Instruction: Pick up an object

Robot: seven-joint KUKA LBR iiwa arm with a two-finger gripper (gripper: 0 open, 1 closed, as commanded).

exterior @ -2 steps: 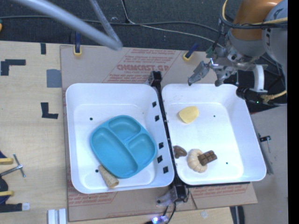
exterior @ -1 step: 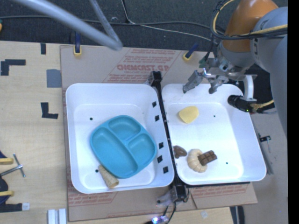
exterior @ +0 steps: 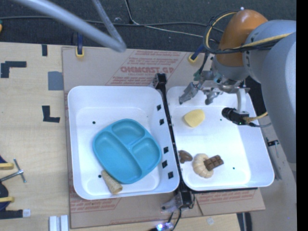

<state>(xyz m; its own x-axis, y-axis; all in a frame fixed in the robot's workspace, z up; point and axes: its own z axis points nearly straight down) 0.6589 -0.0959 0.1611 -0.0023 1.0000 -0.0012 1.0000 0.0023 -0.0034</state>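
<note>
At the far left we see the wooden tabletop (exterior: pixel 29 143) with black tape marks, then the left bin (exterior: pixel 79 105), which holds a blue divided plate (exterior: pixel 126 150) and, just below the plate's lower edge, a small tan cone-shaped piece (exterior: pixel 111 182). Moving right past the black divider between the bins, the right bin (exterior: pixel 250 162) carries a pale yellow chunk (exterior: pixel 194 118) near its upper left, a small brown piece (exterior: pixel 185 155) by its left wall, and a cream-coloured item (exterior: pixel 201 165) touching a dark brown bar (exterior: pixel 214 163) near the front. The gripper (exterior: pixel 198 94) hangs over the upper left of this bin, just above the yellow chunk, its two fingers spread apart with nothing between them. The arm (exterior: pixel 269 47) reaches in from the right, its orange band (exterior: pixel 240 30) above the wrist, bent down toward the bin
</note>
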